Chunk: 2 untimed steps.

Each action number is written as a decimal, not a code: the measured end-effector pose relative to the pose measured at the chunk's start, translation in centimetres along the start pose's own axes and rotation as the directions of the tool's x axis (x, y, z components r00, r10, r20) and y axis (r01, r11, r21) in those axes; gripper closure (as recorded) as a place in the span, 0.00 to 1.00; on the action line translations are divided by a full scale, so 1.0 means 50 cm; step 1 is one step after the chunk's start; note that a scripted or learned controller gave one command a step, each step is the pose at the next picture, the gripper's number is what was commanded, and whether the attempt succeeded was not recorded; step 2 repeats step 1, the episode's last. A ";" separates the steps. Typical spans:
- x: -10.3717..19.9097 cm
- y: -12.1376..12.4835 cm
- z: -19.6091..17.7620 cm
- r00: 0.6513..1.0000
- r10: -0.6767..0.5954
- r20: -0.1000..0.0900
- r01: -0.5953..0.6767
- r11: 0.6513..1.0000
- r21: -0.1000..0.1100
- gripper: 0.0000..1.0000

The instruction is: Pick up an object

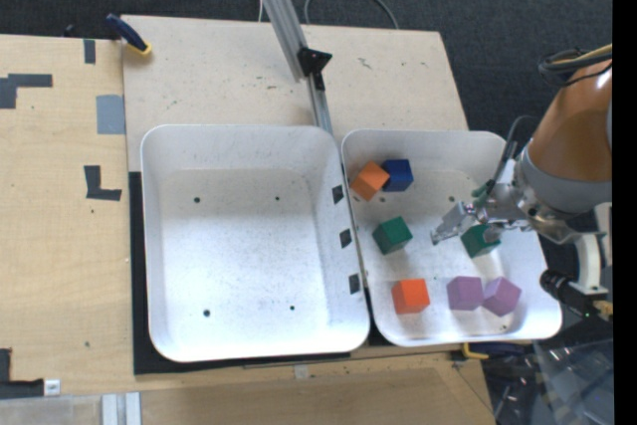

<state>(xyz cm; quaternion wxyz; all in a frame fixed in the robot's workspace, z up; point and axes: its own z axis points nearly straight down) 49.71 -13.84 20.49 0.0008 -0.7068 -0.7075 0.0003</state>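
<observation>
Here, a small green block sits at the right of the frame in the right bin, clamped between the tool's fingers. Two purple blocks lie just below it; an orange-red cube lies lower left.

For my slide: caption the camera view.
End effector over a green block in the right bin, among other coloured blocks.

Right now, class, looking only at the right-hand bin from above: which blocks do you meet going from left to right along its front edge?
Red-orange block → first purple block → second purple block, touching the first.
</observation>
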 end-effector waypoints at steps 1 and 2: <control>-0.040 -0.030 -0.077 1.000 0.002 0.002 -0.002 1.000 -0.004 0.00; -0.040 -0.030 -0.077 1.000 0.002 0.002 -0.002 1.000 -0.004 0.00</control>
